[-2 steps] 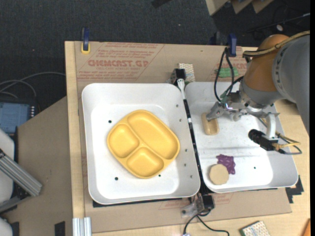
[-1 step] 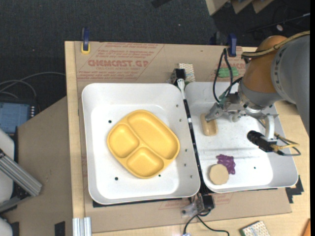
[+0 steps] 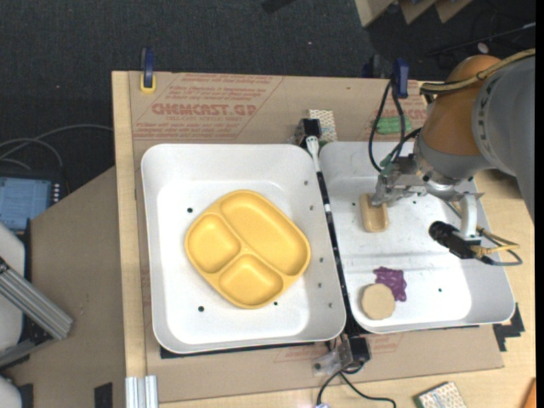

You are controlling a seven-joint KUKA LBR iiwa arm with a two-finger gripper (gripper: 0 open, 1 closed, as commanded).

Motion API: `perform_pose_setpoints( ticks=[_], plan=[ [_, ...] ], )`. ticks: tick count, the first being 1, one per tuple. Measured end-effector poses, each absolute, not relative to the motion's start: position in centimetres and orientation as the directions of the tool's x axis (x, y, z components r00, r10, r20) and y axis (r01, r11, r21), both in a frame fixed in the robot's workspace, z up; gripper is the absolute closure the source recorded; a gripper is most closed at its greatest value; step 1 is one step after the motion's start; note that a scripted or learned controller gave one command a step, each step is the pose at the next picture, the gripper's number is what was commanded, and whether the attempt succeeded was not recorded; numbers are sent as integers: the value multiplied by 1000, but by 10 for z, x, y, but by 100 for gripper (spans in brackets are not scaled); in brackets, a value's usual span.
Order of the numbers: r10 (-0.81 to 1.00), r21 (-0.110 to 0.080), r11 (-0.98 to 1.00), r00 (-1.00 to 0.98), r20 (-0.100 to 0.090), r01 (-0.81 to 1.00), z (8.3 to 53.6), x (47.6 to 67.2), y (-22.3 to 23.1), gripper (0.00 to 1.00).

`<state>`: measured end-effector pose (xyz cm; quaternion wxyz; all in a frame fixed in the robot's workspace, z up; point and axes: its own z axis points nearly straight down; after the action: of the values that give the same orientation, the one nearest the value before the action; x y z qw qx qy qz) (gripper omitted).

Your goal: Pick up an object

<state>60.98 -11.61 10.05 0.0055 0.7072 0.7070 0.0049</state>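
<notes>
Bins stood side by side on the bench [image 3: 223, 109]. The left bin [image 3: 161, 253] held a yellow divided plate [image 3: 246, 247] with three compartments, lying near its middle and turned at an angle to the walls. The right bin [image 3: 429, 272] held three small things. A tan block [image 3: 373, 214] stood in its upper left part, near the wall shared with the left bin. A crumpled purple piece [image 3: 392, 280] lay further toward the front, and a round tan disc [image 3: 378, 303] lay just beside it, touching or nearly so, close to the front wall. The grey arm [image 3: 480, 121] reached in from the right and the tool [image 3: 384, 190] hung at the top of the tan block. Whether the tool was released, clenched, or grasping the block could not be told.
</notes>
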Motion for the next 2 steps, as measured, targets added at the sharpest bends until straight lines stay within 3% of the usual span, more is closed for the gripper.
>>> perform_pose_setpoints(
  ticks=[1,2],
  plan=[
    [1000,8,7,-7,1,1000,190,593,-44,100],
    [1000,9,1,-1,-3,1000,245,643,-74,100]
  ],
)
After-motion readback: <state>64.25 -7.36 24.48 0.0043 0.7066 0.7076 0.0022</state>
